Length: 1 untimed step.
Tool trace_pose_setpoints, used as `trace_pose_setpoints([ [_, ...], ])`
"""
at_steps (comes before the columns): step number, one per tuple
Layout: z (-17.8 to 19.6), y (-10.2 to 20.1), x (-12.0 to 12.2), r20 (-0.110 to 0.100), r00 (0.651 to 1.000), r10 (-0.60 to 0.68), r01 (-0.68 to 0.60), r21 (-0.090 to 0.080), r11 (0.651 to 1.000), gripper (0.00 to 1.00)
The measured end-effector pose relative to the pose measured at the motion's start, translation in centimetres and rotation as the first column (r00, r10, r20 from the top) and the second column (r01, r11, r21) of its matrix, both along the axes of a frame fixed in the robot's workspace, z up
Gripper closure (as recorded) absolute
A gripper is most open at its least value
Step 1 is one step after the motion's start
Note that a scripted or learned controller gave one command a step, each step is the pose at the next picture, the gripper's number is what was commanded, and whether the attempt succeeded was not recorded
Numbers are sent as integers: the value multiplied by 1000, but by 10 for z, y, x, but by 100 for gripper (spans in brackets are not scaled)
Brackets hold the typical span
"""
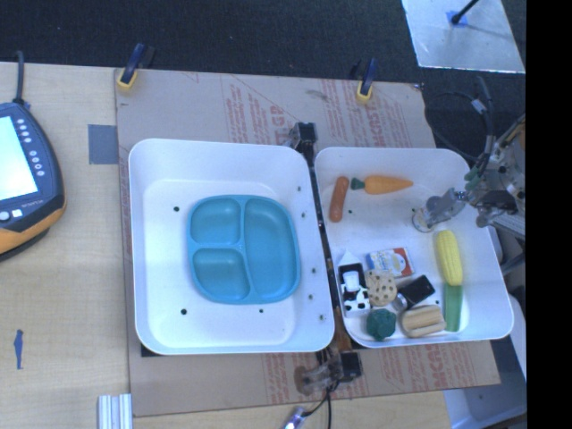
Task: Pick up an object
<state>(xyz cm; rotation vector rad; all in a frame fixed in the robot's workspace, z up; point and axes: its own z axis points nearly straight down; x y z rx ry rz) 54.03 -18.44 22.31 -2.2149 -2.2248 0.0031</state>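
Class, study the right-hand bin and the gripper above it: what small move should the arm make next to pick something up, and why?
Probably a short move toward the near side and down onto the corn cob. The gripper hangs over bare bin floor just beyond the cob, holding nothing, and the cob lies apart from the clutter.

The blue three-compartment plastic plate [243, 248] sits in the left white bin [152, 168]. In the right white bin [483, 324], an orange toy carrot [386, 184] lies behind a yellow toy corn cob [449, 256], a brown toy sausage [339, 198] to its left.
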Motion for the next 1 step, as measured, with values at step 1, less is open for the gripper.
trace_pose_setpoints([
  [1,-122,-28,-9,-2,1000,2,-2,-1,1000,0],
])
